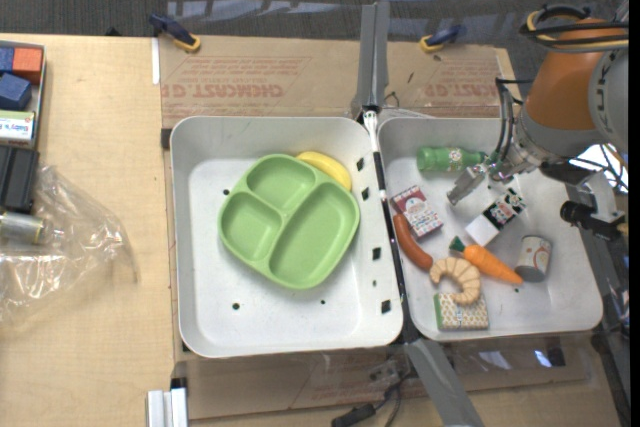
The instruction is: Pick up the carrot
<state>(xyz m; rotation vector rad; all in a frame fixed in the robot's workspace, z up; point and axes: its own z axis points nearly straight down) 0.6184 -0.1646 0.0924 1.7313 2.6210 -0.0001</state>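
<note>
Carrot's sitting loose in the right bin, arm parked above it

The gripper [478,183] is kinda hard to read from this angle: grey metal fingers angled down-left over the right bin [580,310], nothing between them as far as I can see, but can't honestly tell how wide they're spread. The carrot [489,263] is a smooth orange cone with a green stub, lying in the middle of that bin, below the gripper and apart from it. Just left of it there's a reddish sausage [411,242] and a ridged tan croissant [459,280]. A green bottle [450,157] lies near the back wall. In the left bin [190,245], a glossy green divided plate [290,220] hides most of something yellow [330,168].
</note>
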